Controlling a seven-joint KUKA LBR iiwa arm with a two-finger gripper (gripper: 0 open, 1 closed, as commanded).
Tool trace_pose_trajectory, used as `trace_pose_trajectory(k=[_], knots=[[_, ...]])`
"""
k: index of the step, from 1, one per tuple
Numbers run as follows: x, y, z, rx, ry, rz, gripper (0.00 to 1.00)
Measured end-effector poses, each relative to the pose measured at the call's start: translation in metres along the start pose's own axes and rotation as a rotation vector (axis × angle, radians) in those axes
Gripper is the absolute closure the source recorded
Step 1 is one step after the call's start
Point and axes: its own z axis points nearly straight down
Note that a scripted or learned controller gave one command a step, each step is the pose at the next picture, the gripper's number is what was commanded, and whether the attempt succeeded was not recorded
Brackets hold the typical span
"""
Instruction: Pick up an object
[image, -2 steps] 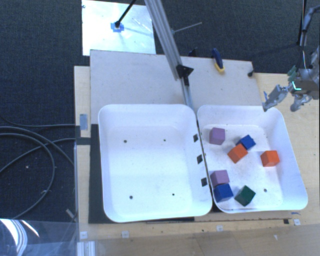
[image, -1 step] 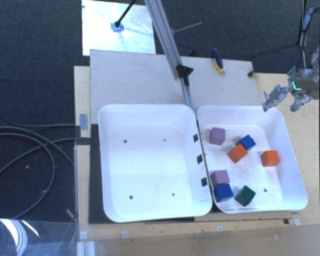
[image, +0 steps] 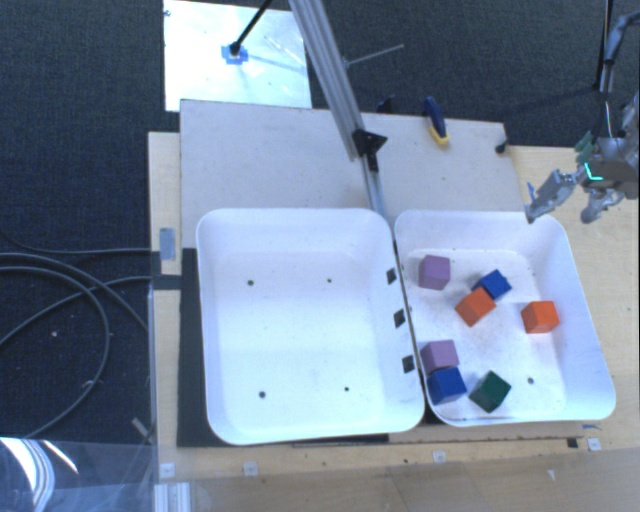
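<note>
The right bin (image: 580, 290) holds several small cubes: a purple one (image: 434, 271), a blue one (image: 493, 285), a red-orange one (image: 475, 306), an orange one (image: 540, 317), a second purple one (image: 439, 355), a second blue one (image: 447, 384) touching it, and a dark green one (image: 490, 391). My gripper (image: 570, 204) hangs over the bin's far right corner, beyond all the cubes. It is open, its fingers spread wide with nothing between them.
The left bin (image: 215, 300) lies beside the right one, their rims meeting in the middle. A slanted metal pole (image: 335, 80) and a blue clamp (image: 436, 118) stand on the board behind the bins. Cables (image: 60, 290) trail at the left.
</note>
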Motion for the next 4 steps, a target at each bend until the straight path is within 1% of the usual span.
trace_pose_trajectory(k=[4], knots=[[-0.0001, 0.0000, 0.0000, 0.000, 0.000, 0.000, 0.00]])
